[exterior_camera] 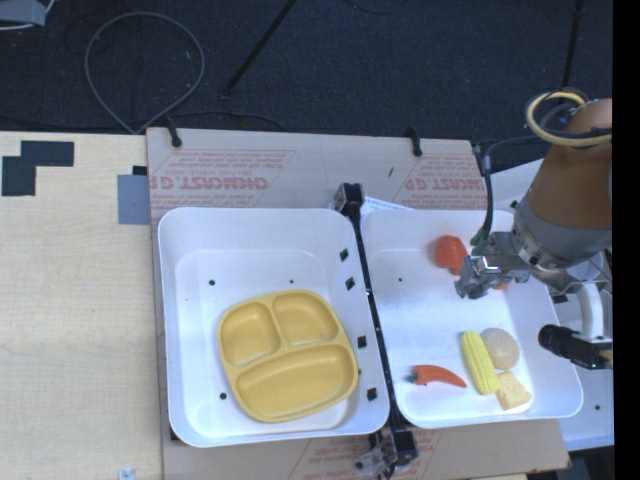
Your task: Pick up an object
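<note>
arm low over the right bin, toy food scattered below it

nearest to us, along the front edge of the right bin (560,408), we see a small orange-red chili pepper (438,375) lying flat, pointing toward the divider between the bins. just beside it toward the bin's front right corner lies a yellow corn cob (478,362), set roughly front to back, and touching its right side are a pale round piece (501,348) and a yellow cheese-like wedge (514,392), the wedge closest to the front corner

in the left bin (190,268), a yellow divided tray (288,356) sits toward the front right part, turned at an angle, with two small compartments at the back and one long one at the front

further back in the right bin, we find a red-orange rounded object (450,252) near the middle, toward the back edge. the gripper (474,280) hangs just beside it, to its right and slightly forward, low over the bin floor. we cannot tell whether its fingers are parted or closed, and we see nothing between them. the grey arm with its orange band (572,183) comes in over the bin's right edge

behind both bins, the brown cardboard sheet (300,173) with red printing covers the bench, and pale wood (70,318) shows along the left
</note>
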Controlling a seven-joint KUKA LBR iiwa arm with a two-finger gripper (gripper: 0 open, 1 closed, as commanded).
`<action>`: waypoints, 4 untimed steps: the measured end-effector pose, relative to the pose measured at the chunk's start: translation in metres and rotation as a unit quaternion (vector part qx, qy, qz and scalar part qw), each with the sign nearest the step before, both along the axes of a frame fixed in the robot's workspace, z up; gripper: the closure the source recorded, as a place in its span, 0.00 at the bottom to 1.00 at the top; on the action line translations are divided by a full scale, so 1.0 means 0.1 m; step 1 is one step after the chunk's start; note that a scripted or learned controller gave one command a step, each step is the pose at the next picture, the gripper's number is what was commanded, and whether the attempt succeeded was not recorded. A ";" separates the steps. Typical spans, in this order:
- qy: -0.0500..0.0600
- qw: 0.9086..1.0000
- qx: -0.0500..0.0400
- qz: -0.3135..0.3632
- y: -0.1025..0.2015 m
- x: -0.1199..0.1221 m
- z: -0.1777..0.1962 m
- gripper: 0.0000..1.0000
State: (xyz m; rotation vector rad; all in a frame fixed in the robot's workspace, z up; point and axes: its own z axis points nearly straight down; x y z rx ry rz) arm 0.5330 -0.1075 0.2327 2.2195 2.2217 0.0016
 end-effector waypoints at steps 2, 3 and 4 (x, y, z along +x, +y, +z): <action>0.004 1.000 0.001 0.001 1.00 0.03 -0.19 1.00; 0.002 1.000 0.001 0.002 1.45 0.11 -0.13 1.00; 0.003 1.000 0.001 0.002 2.05 0.08 -0.17 1.00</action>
